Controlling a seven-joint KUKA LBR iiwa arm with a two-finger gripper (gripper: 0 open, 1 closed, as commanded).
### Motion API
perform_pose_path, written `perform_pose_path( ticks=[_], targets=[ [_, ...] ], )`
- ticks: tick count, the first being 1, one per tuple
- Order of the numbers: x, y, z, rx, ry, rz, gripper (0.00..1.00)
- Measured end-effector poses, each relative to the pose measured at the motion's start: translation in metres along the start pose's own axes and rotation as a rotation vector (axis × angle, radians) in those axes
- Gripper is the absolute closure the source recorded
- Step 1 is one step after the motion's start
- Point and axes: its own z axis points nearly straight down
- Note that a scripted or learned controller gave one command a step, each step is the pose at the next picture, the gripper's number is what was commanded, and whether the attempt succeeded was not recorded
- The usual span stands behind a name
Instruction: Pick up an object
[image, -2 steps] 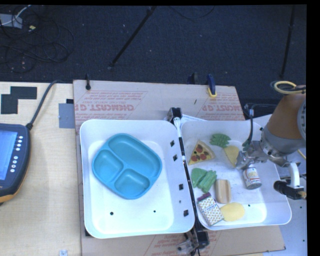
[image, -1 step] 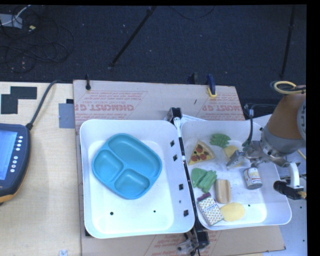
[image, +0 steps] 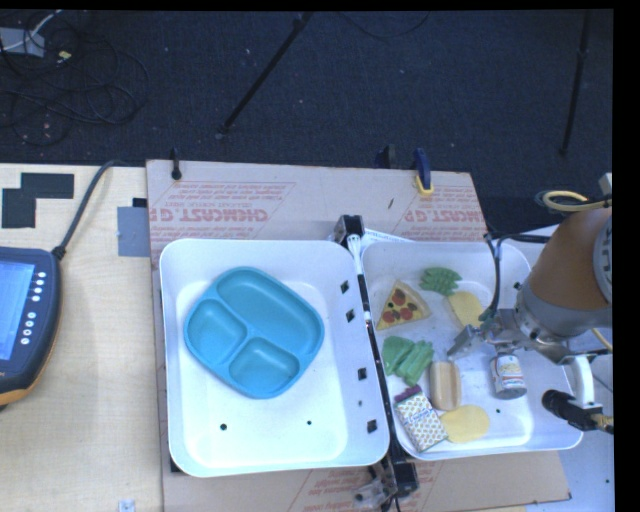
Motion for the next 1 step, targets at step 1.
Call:
perform_pose_path(
  ticks=[1],
  targets=[
    [0.0395, 0.0534, 0.0006, 0.002, 0.001, -0.006, 0.00]
  ],
)
